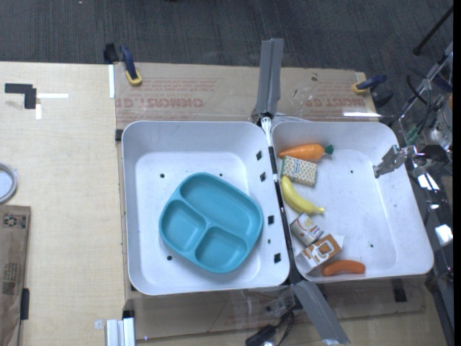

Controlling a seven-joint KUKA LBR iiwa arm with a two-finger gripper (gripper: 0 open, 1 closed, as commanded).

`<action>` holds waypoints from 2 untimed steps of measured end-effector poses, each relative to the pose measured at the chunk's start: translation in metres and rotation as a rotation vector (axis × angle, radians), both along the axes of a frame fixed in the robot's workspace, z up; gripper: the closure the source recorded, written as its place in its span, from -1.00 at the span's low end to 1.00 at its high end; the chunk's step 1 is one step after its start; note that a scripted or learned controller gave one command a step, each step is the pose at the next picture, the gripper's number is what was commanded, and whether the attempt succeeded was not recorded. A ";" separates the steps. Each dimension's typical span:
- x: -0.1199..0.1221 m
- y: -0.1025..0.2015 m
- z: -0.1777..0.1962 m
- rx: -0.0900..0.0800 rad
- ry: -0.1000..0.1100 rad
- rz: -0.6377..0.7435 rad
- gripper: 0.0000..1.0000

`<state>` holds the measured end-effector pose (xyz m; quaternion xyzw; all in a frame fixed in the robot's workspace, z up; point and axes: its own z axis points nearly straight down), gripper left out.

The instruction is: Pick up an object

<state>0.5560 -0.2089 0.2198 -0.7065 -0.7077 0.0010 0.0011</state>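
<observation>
Pincer state unclear, two carrots, one banana, one blue tray

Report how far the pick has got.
Done: nothing looks lifted; the carrot, banana and cartons lie in the right bin, and the blue tray lies in the left bin. In hand: the gripper sits at the right bin's far edge. Left: reach, grasp, lift.
</observation>
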 end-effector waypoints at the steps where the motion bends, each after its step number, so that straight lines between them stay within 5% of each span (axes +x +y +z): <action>1: 0.052 0.011 -0.128 0.000 -0.003 -0.173 -1.00; 2: 0.092 0.089 -0.128 -0.001 -0.001 -0.121 -1.00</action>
